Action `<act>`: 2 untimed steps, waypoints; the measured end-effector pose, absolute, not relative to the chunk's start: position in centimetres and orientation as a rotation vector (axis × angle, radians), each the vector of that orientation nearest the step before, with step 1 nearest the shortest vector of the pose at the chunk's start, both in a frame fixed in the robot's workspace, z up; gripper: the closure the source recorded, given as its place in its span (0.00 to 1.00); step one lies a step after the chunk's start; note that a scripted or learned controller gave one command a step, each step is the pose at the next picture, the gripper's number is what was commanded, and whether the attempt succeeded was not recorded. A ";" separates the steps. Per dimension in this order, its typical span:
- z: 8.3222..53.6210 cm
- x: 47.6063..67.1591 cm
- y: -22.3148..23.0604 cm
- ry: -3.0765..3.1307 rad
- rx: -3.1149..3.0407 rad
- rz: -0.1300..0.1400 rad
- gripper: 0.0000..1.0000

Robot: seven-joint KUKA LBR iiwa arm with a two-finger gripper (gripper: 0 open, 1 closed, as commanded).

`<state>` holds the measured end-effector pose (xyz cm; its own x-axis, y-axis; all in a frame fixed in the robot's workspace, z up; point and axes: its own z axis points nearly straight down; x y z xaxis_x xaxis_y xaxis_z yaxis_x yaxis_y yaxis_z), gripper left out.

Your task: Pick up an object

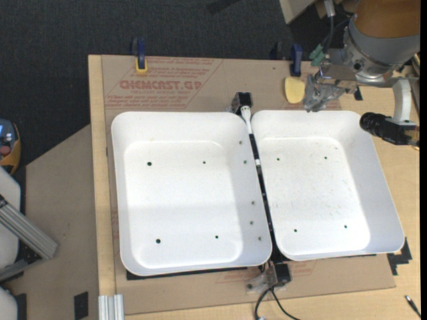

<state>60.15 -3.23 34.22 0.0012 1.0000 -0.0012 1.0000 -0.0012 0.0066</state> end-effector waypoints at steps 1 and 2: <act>28.2 65.1 0.0 2.226 2.219 -0.001 1.00; 32.1 66.8 -5.6 2.211 2.221 0.004 1.00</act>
<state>66.75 -5.58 32.07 0.0044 1.0000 -0.0037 1.0000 -0.0044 0.0073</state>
